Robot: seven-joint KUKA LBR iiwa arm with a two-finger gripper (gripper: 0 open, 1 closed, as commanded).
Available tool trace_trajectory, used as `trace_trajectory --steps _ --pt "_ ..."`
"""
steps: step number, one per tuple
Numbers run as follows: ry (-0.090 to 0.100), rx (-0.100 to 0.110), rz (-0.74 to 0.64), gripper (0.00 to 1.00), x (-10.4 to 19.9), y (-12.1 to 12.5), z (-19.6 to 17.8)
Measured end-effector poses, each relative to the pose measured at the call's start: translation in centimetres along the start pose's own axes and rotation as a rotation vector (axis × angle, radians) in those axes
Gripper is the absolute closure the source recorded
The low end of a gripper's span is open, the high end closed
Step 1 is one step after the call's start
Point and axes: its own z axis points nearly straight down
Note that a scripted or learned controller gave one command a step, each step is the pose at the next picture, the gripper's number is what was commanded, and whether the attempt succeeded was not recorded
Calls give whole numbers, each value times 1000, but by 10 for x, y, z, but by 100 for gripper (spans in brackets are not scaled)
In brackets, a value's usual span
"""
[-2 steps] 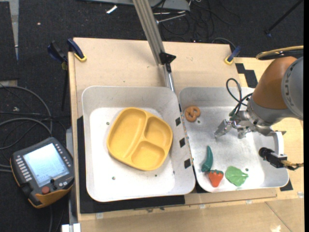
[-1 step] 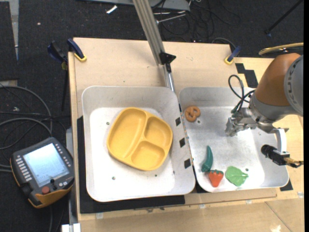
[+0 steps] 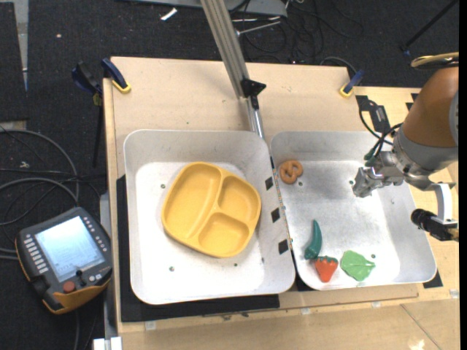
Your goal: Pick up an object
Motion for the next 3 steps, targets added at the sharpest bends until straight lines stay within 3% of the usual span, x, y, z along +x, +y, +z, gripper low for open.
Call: trace_trajectory --steps 3 --pt "0 -1 -3 100 -10 -1 -135"
